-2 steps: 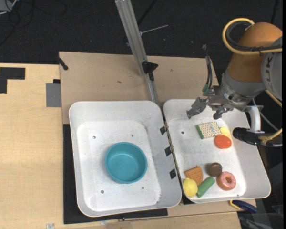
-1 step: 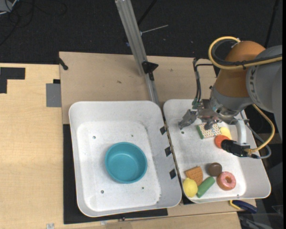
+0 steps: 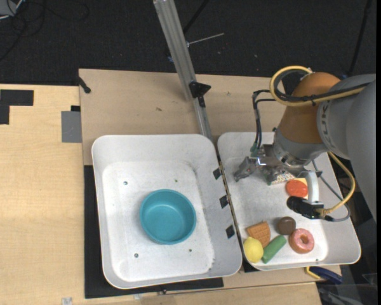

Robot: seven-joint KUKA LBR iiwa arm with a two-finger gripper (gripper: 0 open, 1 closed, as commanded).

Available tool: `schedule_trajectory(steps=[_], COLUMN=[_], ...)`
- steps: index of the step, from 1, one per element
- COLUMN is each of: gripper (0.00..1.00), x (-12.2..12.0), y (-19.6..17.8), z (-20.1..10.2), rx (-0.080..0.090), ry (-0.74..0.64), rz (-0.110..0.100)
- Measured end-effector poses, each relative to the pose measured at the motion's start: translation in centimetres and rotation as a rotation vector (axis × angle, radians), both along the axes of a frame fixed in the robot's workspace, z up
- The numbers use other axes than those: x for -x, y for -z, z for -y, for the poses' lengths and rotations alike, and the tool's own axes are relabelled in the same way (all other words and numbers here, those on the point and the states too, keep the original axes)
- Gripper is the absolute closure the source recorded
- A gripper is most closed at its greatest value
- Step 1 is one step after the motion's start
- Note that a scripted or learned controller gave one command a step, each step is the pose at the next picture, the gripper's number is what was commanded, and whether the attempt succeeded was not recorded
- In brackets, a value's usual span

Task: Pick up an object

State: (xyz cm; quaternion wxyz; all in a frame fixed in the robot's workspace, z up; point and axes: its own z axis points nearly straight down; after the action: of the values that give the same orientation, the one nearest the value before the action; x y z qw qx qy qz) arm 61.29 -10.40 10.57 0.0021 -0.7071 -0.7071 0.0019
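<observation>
Toys sit at the right bin's near edge.
A lemon, cracker, green pepper, brown ball and pink donut cluster there; my gripper hangs mid-bin, and whether it is spread I cannot tell. A teal bowl sits in the left bin.
</observation>
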Motion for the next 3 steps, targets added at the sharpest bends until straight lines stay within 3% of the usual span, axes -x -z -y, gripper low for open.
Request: schedule_trajectory(steps=[1,2,3], gripper=[0.0,1.0,1.0], x=[0.0,0.0,0.2], y=[1.5,0.5,-5.7], z=[0.0,0.0,0.3], rx=[0.0,0.0,0.001], ry=[-0.001,0.001,0.001], rz=[0.004,0.005,0.01])
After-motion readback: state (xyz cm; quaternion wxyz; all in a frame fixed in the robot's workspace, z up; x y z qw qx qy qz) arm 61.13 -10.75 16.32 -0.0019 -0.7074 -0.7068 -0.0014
